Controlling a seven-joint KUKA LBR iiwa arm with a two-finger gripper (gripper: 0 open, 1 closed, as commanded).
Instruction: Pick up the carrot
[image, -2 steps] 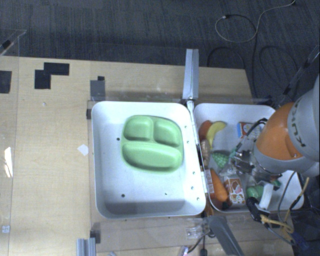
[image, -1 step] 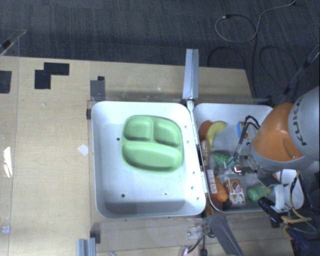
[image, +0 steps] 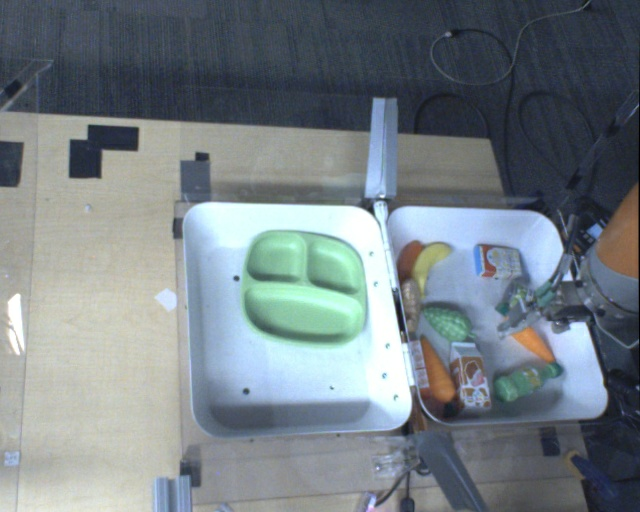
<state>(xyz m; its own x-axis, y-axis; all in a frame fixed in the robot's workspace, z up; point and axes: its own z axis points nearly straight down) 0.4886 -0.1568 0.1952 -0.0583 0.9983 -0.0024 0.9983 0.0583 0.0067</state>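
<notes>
Two shallow white bins sit side by side on the bench (image: 110, 300), their inner rims touching along a metal rail (image: 381, 150) that runs toward twelve o'clock.

The left bin (image: 210, 400) holds a green divided tray (image: 303, 285), turned upside down, set toward its twelve o'clock half. Bare white floor lies around the tray on every side, widest toward six o'clock.

The right bin (image: 585, 395) is crowded. The carrot (image: 534, 343) lies near the three o'clock rim, tilted, with its tip toward four o'clock. The gripper (image: 520, 308) hangs just at the carrot's ten o'clock end, close above the bin floor; the arm (image: 615, 255) enters over the three o'clock rim. Whether the fingers are spread or closed cannot be told from here, and the carrot is not seen between them.

A green bottle (image: 524, 382) lies just at six o'clock of the carrot, near the bin's lower rim. A small carton (image: 470, 375) stands at nine o'clock of the bottle, and an orange bottle (image: 433, 368) lies against the inner rim beside it. A green knobbly vegetable (image: 446, 324) sits near the bin's middle. A banana (image: 432, 260) and a reddish piece beside it lie toward eleven o'clock, and a white and red carton (image: 497, 262) lies toward one o'clock. The widest bare floor in this bin lies between the vegetable and the gripper.
</notes>
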